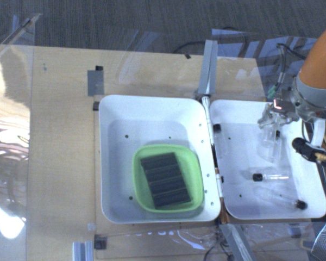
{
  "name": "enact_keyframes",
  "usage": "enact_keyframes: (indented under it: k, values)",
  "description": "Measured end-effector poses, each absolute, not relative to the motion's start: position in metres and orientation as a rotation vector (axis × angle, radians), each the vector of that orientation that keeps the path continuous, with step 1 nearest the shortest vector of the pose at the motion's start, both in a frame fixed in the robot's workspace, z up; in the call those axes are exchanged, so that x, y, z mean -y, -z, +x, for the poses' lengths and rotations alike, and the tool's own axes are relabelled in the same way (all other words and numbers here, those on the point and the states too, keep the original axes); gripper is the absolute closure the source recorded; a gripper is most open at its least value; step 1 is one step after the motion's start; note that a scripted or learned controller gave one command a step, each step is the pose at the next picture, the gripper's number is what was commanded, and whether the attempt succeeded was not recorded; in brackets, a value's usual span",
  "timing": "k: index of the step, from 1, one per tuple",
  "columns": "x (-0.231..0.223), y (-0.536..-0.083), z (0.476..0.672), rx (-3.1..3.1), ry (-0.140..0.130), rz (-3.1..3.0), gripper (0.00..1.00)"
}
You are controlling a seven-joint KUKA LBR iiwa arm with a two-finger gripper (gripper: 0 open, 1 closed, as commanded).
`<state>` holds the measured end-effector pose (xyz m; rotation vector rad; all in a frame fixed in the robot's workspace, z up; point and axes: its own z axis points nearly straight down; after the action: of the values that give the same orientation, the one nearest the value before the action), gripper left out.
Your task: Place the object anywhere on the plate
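Lying flat on the green plate (143, 199) is the dark block (164, 179), a ridged black slab that covers most of the plate's floor, long side running from upper left to lower right. It sits slightly askew, its edges close to the raised green rim on every side but inside it. The plate rests in the left bin (113, 145), pushed toward the near right corner, almost against the wall that divides the two bins.

Over to the right bin (233, 113) now. A clear tube (270, 176) with a black cap lies on its side near the middle of the floor, cap pointing left. A second clear tube (285, 198) lies nearer the front edge, its black cap down by the right corner. A small black piece (217, 128) sits close to the bin's left wall, well apart from both tubes.

And the gripper (273, 125) hangs above the far right part of this bin, beyond the first tube and well away from the plate and the block. Pale and see-through against the white floor, it's hard to read: whether it is open or closed, I cannot tell. Above it comes the grey wrist and the orange band of the arm (321, 64), reaching in from the right edge.
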<state>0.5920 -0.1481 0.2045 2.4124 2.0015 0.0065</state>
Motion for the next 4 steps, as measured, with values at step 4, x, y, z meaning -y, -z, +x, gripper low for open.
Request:
enact_keyframes:
  k: [4]
  values:
    - [-0.008,-0.227,0.568,-2.558,-0.006,1.817,1.00]
